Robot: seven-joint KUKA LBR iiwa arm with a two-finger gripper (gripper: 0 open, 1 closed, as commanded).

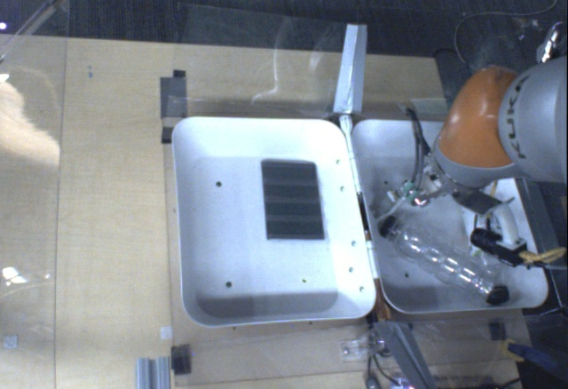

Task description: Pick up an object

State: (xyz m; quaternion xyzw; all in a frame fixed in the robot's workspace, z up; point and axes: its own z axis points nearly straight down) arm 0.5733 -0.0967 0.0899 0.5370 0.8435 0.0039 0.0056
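Pale wood makes the bench (98, 227), which spreads well to the left of the dark ribbed block (292, 200), my landmark here. That block is a flat rectangle with raised bands across it. It lies near the middle of the left white bin (213, 272), with the bin's floor showing on every side of it, and it touches none of the walls.

Just right of the block runs the seam where the two bins meet. Beyond the block's far right corner, a grey metal strip (352, 67) stands on the bench in line with that seam. Further right of the block sits the right white bin (395, 285).

In that bin, right of the block and a little nearer the camera, a clear plastic bottle (439, 261) lies on its side. It slants away from the block, with its dark cap (498, 295) at the end farthest from it.

My pincer (414, 193) hangs over the right bin, right of the block and about level with it, close above the bottle's end nearest the block. I cannot tell whether my pincer is open, closed or gripping anything, nor whether it touches the bottle. Farthest right of the block, my orange band (475, 125) and grey arm (541, 121) lean in.
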